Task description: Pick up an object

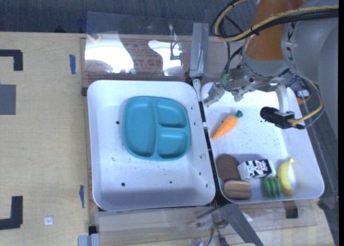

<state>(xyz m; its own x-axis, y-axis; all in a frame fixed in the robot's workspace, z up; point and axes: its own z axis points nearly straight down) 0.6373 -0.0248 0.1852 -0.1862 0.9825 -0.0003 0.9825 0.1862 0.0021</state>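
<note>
Wood bench (37,148), two white bins, arm in from the right.
Claw (228,86) hangs over far left of right bin (306,153); can't tell if open or shut. Carrot (225,125) lies just near of it, not touching. Small box (253,168) w/ cow spots, no words readable.

Two white bins on a pale wooden tabletop (37,148)

The left bin (102,175) held a teal divided plate (156,128) near its middle; the right bin (301,159) stood just beside that bin, touching along the shared rim. Beyond the left bin lay a clear plastic sheet (134,51) catching glare. Blue tape marks (72,63) and black corner marks (15,59) sat on the tabletop on the left bin's far side from the right bin.
</note>
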